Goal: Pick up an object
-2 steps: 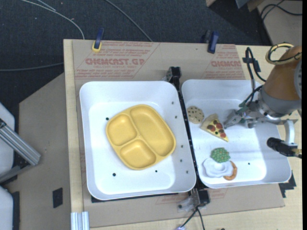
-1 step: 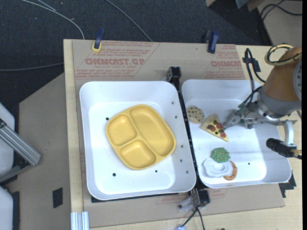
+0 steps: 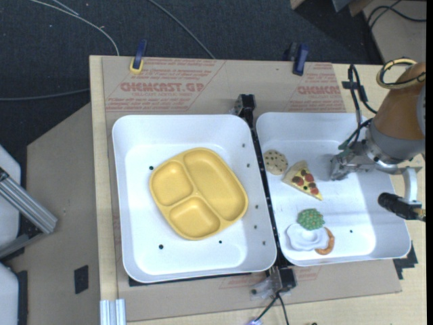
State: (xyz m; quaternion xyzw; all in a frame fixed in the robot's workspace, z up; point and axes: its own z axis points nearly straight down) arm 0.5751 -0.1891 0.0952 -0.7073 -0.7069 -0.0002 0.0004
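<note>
- Left shallow white bin [image 3: 128,181]: a yellow three-compartment plastic tray [image 3: 197,192] lies at its centre.
- Right shallow white bin [image 3: 358,239]: a pizza-slice toy [image 3: 303,180] mid-left, a round cookie [image 3: 275,161] near the left edge, green broccoli on a white piece [image 3: 310,227] near the front edge.
- Gripper [image 3: 340,166]: over the right bin's middle, beside the pizza slice; I cannot tell its opening.

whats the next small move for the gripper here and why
Probably a short slide toward the pizza slice, then down over it. The gripper sits low in the right bin with nothing between its fingers, and the slice is the nearest item, lying flat and apart from the cookie and the broccoli.
</note>
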